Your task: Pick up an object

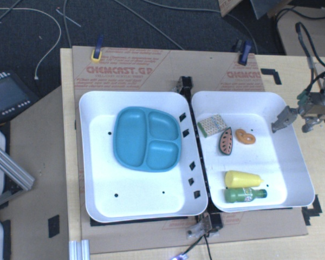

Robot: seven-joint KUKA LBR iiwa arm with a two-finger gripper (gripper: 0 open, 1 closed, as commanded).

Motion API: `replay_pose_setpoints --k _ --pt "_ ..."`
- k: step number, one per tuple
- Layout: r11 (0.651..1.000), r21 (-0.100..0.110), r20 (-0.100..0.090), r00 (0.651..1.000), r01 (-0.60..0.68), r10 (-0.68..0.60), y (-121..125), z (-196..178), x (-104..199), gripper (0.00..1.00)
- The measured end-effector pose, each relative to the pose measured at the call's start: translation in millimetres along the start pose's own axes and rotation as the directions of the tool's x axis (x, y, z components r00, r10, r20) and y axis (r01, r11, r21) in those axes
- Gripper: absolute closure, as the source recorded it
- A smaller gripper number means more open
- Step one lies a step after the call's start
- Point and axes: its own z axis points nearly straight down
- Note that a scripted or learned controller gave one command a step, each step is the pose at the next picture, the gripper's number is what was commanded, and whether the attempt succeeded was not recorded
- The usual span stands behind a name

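nearest, a green plastic bottle (245,194) lies on its side at the right bin's (298,161) near edge, a yellow plastic bottle (242,179) just behind it, both long axes running left-right. farther back the grey two-finger gripper (296,119) hovers at the right rim, apparently spread open and empty; any target lies to its left.
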Motion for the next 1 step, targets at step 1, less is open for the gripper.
replay_pose_setpoints --k 1 --pt "1.0 -0.013 0.003 1.0 0.004 -0.004 2.2 -7.0 0.7 0.0"
